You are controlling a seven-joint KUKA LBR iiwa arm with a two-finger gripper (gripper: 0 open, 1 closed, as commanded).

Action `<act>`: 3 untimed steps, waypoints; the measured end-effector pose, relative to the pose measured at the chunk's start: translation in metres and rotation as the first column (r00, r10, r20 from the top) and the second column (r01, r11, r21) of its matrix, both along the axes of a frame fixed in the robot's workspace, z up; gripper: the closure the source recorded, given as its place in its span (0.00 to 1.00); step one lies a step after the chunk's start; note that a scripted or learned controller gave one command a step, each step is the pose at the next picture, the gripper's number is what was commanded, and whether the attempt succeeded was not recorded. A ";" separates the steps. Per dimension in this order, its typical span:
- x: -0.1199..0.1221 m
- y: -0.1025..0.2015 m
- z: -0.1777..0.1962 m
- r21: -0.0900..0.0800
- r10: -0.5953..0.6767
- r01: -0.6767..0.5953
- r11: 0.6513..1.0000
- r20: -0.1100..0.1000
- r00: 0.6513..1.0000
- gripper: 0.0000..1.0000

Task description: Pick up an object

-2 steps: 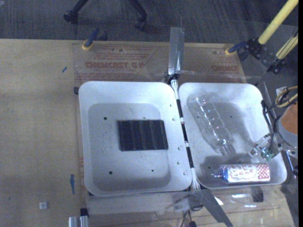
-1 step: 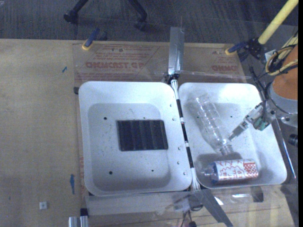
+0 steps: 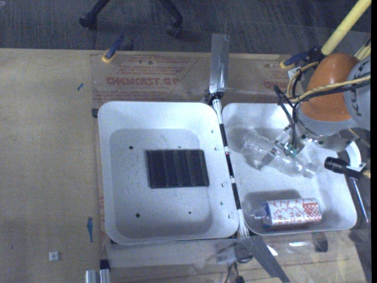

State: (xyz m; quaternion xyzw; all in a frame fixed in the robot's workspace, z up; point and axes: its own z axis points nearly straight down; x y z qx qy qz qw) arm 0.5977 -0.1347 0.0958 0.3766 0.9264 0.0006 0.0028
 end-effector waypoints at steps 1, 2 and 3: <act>0.036 0.035 -0.007 0.000 -0.032 0.032 1.000 0.001 1.000 0.00; 0.037 0.035 0.006 -0.002 -0.030 0.030 1.000 0.004 1.000 1.00; 0.060 0.098 0.097 -0.017 -0.190 0.190 0.982 0.011 0.982 1.00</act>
